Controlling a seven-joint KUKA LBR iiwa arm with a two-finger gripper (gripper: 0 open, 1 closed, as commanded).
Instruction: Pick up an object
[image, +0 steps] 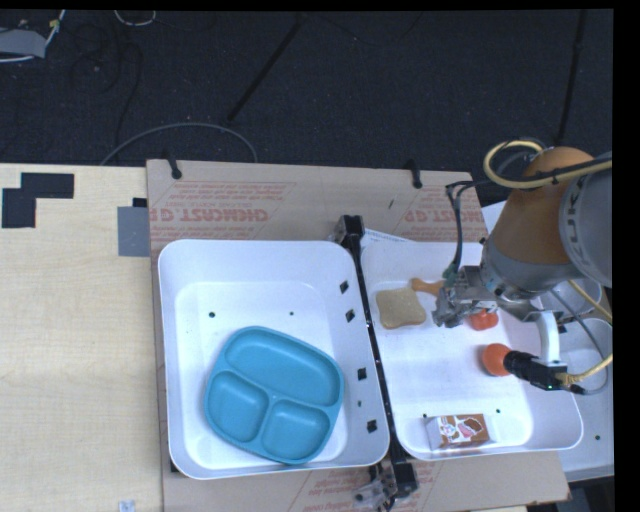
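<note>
The right bin holds a tan slice of toast, a small orange piece just behind it, a red-orange piece, an orange ball-like object and a brown-and-white packet near the front. My gripper hangs low over the bin, just right of the toast and left of the red-orange piece. Nothing shows between it and the bin floor.
In the left bin lies a blue divided plate. A black divider with clips runs between the bins. Black cables and a hose trail from the arm over the right bin's far side.
</note>
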